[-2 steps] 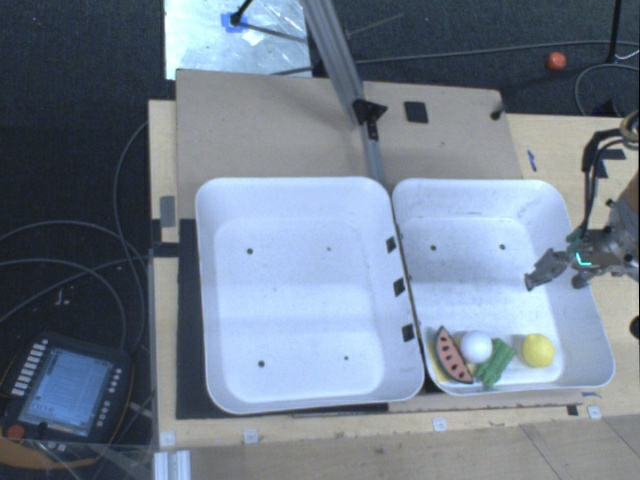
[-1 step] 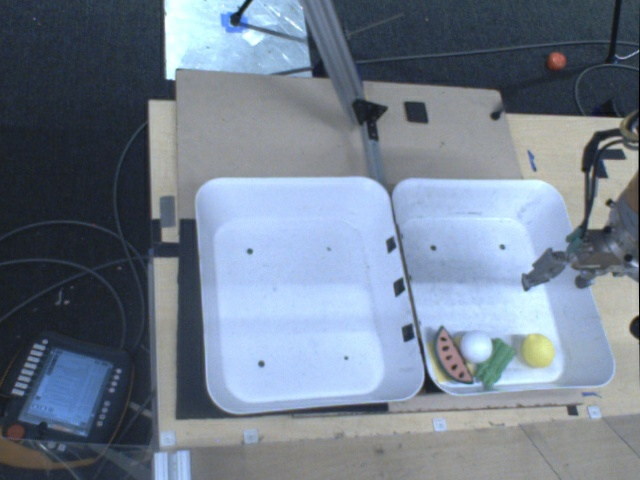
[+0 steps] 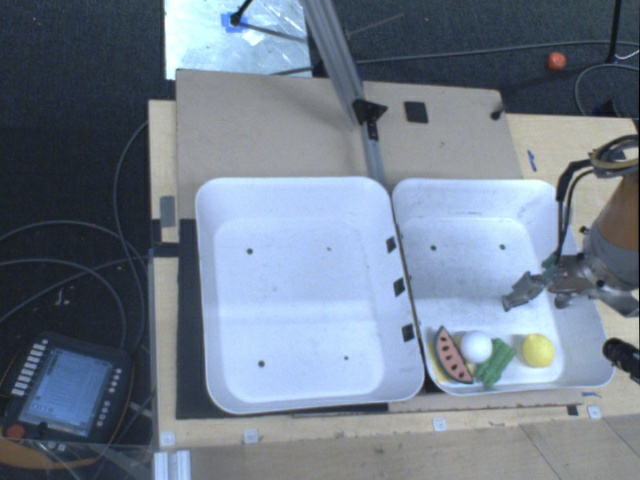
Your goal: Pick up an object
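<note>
Several small objects lie along the front wall of the right bin (image 3: 470, 218): a watermelon slice (image 3: 450, 356), a white ball (image 3: 476, 347), a green piece (image 3: 496, 363) and a yellow lemon (image 3: 538, 350). The gripper (image 3: 540, 296) hangs over the right side of that bin, just behind the lemon and above it. Its fingers look open, and there is nothing between them. The arm's wrist (image 3: 612, 258) reaches in from the right edge.
The left bin (image 3: 290, 288) stands beside the right one, joined to it by black clips along the shared wall. A grey pole (image 3: 340, 58) slants over the brown board behind the bins. Cables and a pendant (image 3: 65, 383) lie on the floor at left.
</note>
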